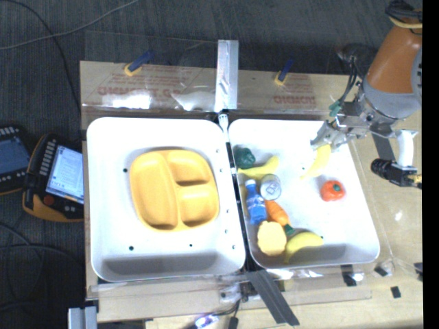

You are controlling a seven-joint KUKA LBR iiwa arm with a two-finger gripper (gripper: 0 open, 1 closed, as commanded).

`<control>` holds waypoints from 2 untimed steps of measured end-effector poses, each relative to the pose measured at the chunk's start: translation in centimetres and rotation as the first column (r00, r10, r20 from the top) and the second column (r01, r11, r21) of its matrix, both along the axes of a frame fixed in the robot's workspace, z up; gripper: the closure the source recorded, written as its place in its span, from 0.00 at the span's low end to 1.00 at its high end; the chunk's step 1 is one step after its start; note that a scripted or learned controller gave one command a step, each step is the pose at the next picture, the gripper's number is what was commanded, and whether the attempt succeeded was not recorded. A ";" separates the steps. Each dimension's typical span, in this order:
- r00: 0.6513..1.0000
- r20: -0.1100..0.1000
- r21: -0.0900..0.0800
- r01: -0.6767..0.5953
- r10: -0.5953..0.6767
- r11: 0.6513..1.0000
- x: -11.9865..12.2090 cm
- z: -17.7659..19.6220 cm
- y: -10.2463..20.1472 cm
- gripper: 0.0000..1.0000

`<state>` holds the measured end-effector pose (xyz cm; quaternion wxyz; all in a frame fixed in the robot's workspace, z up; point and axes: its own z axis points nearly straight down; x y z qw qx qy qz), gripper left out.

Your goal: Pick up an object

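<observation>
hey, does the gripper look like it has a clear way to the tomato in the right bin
Probably yes. The tomato lies by itself on bare bin floor, apart from the other toys, and the gripper hangs above the right bin, close by, with a yellow piece beneath it.

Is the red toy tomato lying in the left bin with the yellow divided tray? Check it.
No. The red toy tomato lies in the right bin, while the yellow divided tray sits in the left bin.

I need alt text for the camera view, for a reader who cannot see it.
A robot gripper holds a yellow banana above the right bin, beside a tomato. Along that bin's left side lie a can, a blue bottle, a carrot and more toy food. The left bin holds a yellow tray.
</observation>
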<state>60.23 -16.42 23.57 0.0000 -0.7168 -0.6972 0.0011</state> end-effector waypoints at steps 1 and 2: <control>0.999 0.001 -0.002 -0.037 0.037 0.999 5.9 12.7 2.4 1.00; 0.997 -0.002 0.002 -0.075 0.075 0.997 -3.2 0.0 4.8 1.00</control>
